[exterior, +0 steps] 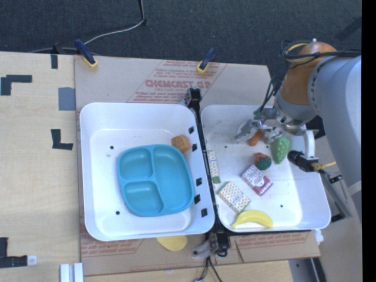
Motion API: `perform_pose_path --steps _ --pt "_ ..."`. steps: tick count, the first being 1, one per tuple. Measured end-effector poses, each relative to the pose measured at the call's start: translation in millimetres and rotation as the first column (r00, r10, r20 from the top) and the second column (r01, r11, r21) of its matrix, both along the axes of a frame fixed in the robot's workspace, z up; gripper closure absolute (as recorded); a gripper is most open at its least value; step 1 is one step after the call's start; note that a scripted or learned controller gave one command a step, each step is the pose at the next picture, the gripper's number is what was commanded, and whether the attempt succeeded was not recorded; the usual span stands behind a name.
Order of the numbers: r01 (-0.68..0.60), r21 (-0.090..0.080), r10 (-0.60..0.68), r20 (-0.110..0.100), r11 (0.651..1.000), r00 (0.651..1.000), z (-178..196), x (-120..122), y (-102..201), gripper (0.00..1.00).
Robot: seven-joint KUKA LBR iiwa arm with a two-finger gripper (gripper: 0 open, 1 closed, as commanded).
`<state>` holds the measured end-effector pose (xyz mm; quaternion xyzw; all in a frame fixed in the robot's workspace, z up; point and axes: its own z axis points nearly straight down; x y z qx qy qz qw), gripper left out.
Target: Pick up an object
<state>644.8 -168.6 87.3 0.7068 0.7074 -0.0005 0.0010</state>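
My gripper (257,134) is low in the right bin (294,213), near its back right part, and it is open. A small orange object (254,138) lies between its spread fingers, not clamped. A green bumpy object (281,148) sits just right of the gripper. A small orange and green piece (262,161) lies in front of it. Further forward are a pink box (256,180), a patterned box (234,196) and a yellow banana (252,219).
The left bin (97,122) holds a blue divided plate (155,179) and a small brown object (181,143) by its right wall. A yellow disc (172,242) lies on the bench in front of the bins. The arm's grey body (338,98) hangs over the right bin's right edge.
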Motion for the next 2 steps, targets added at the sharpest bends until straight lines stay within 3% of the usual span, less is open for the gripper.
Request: perform_pose_path --steps 1,2 --pt "0.000 0.000 0.000 0.003 1.000 1.000 -0.5 -52.9 8.4 0.00" --pt "0.000 -0.001 0.000 0.006 1.000 1.000 -0.2 -84.2 -0.8 0.00"
